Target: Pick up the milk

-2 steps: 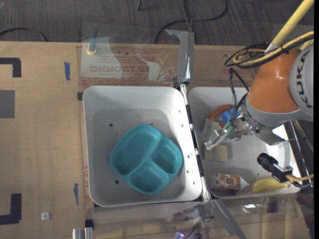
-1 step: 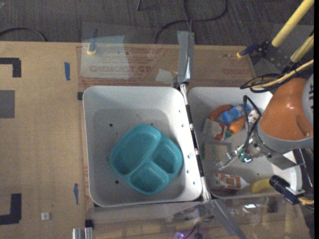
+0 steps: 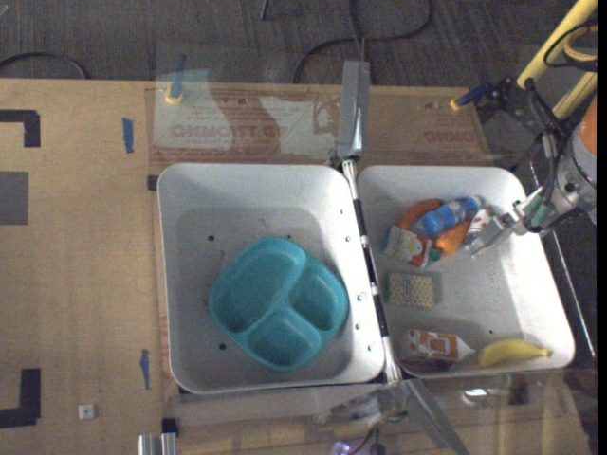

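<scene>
The arm comes in from the right, and its gripper (image 3: 495, 230) hangs low over the upper part of the right bin (image 3: 541, 297), the two fingers spread apart with nothing between them. It sits just beside a small heap of groceries: a blue bottle (image 3: 449, 216) lying over something orange, and a small carton (image 3: 406, 245) at the heap's left. The milk, as best I can judge, is the carton (image 3: 434, 346) lying on its side near the bin's front edge, close to a banana (image 3: 512, 353) and well apart from the fingers. A speckled sponge (image 3: 413, 289) lies between the two. The left bin (image 3: 190, 207) holds a teal divided plate (image 3: 278, 301). This looks like the approach step. Next the gripper would need to travel toward the front edge, line up across the carton and descend.
</scene>
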You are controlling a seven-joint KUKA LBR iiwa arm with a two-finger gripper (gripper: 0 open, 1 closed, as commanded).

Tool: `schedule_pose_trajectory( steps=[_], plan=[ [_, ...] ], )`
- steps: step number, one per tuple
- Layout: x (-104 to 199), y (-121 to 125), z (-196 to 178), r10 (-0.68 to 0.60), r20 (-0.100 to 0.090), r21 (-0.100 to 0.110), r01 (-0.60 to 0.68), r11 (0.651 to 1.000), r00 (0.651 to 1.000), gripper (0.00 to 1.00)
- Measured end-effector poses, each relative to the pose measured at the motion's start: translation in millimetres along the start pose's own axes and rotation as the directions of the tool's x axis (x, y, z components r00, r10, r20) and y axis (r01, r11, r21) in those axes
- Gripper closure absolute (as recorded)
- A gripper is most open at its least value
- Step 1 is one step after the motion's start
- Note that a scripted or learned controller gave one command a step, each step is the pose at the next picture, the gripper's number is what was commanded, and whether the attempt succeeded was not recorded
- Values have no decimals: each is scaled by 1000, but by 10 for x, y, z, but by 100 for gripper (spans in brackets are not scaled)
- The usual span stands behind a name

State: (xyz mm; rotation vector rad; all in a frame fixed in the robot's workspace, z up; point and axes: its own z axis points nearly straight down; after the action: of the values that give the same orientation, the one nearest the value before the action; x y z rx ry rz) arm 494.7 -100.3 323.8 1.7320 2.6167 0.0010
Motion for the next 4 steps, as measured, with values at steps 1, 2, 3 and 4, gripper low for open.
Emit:
schedule_pose_trajectory(
  steps=[1, 2, 3, 4],
  plan=[
    [840, 245, 1129, -14, -3, 2, 14, 1000, 1000, 0],
    [114, 43, -497, -122, 0, 0, 122, 993, 993, 0],
    [681, 332, 659, -298, -2, 0, 298, 955, 955, 0],
    [889, 802, -1125, -396, 1, -2, 396, 918, 918, 0]
  ],
)
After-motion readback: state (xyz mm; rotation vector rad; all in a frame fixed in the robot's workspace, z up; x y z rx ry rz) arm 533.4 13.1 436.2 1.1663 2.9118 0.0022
